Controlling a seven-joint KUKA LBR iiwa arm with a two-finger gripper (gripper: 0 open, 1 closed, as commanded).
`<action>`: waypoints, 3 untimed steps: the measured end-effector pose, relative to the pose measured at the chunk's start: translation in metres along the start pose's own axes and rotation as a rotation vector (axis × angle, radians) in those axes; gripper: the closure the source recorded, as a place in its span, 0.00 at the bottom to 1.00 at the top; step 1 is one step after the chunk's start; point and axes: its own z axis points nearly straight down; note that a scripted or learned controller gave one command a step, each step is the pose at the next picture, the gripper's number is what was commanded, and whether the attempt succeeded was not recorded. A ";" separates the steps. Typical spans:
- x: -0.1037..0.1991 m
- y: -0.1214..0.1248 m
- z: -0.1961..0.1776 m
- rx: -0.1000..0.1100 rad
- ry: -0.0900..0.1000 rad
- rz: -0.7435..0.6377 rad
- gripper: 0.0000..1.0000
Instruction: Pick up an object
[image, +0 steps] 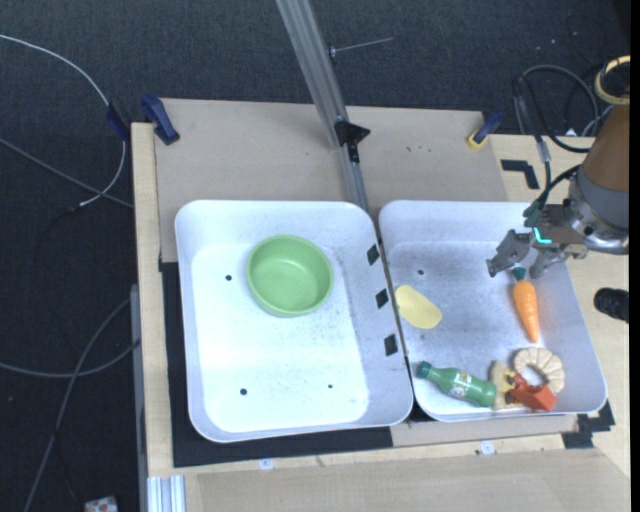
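The pincer (522, 262) is seen spread open, gripping nothing, just above the toy carrot (527, 311), which is laid in the right bin (455, 300).

Bins (270, 400): smooth white plastic, speckled dark. Bowl (289, 275): matt green plastic. Bottle (457, 384): glossy green plastic. Bench (260, 150): matt, wood-like board. Pole (318, 70): brushed metal.
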 end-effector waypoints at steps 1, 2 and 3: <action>0.000 0.001 -0.004 -0.007 -0.001 -0.001 0.00; -0.006 0.001 0.042 0.001 0.000 0.002 0.00; -0.010 -0.003 0.087 0.001 0.001 0.001 0.00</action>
